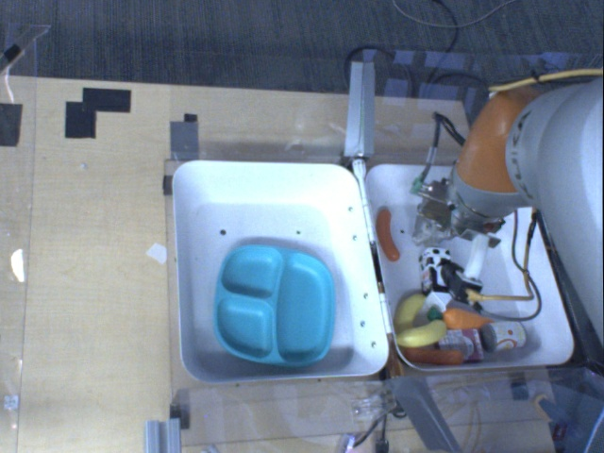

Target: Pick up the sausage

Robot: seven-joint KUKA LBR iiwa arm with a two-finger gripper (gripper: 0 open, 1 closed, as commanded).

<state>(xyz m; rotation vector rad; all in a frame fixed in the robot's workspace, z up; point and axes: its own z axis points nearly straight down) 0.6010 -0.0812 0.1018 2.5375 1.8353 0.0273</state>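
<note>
the sausage (387,234) lies in the right bin (562,345), close against its left wall, stretched lengthways from far to near, with bare white floor around it. it looks small, light and smooth, probably a toy with a rounded, slightly slippery skin, stiff enough to keep its shape; a pinch across its narrow middle should serve best, since a grip near either rounded end would likely let it squirt out. the gripper (444,229) hangs over the same bin, to the right of the sausage and apart from it, under the grey wrist and orange band; i cannot tell how it is set, because the wrist and cables cover it from this angle, and nothing is seen held in it. the tight spot is the bin wall: the sausage sits so near it that one side of the gripper may have little room to slip down between sausage and wall. nearer in the bin lies a crowd of other things: a small black and white toy (438,270), a banana (420,334), a carrot (466,318) and a can (505,338) on its side, all well clear of the sausage. the left bin (189,253) holds a blue divided tray (276,304), out of the way.
</note>
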